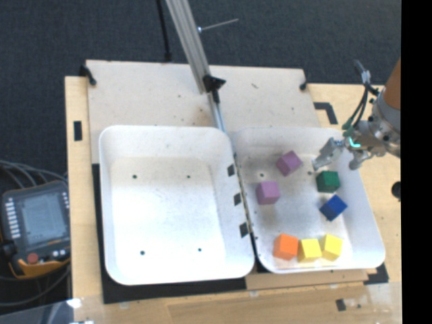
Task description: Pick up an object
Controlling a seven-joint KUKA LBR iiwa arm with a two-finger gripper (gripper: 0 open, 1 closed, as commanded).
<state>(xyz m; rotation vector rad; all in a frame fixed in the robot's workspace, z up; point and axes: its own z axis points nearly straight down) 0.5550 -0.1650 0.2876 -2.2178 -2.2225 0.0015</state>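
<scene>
Step in hand: approach, pre-grasp. Nothing lifted yet, by the look of it.

Gripper (341, 155) sits over the right bin (375, 245), upper-right part, arm entering from 3 o'clock. Two fingers (327, 154) splayed apart, nothing between them. Green cube (328, 181) lies just at 6 o'clock of the gripper, near but prob. not touching; height of gripper above bin floor hard to judge from this slant.

Right bin contents: purple cube (289, 162) at 9 o'clock of the gripper; second purple cube (268, 192) lower-left of that; blue cube (333, 207) just at 6 o'clock of the green one; along the bottom wall a row of orange cube (285, 246), yellow cube (310, 250), second yellow cube (332, 246), touching or nearly so. Left bin (115, 147) w/ a few dark specks on its floor.

Next move, judgement: green cube is the likeliest target. Needs a small shift toward 6 o'clock to centre it between the fingers, then descent, then close. Blue cube close by, so finger clearance on that side matters. Row of three is a poor pick: no gap for fingers.

Hard to make out: wrist and upper arm cut off at right edge; cabling (358, 110) clutters the gripper body, right finger partly blurred. A slanted aluminium strut (189, 36) crosses the counter (155, 93) at 12 o'clock.
</scene>
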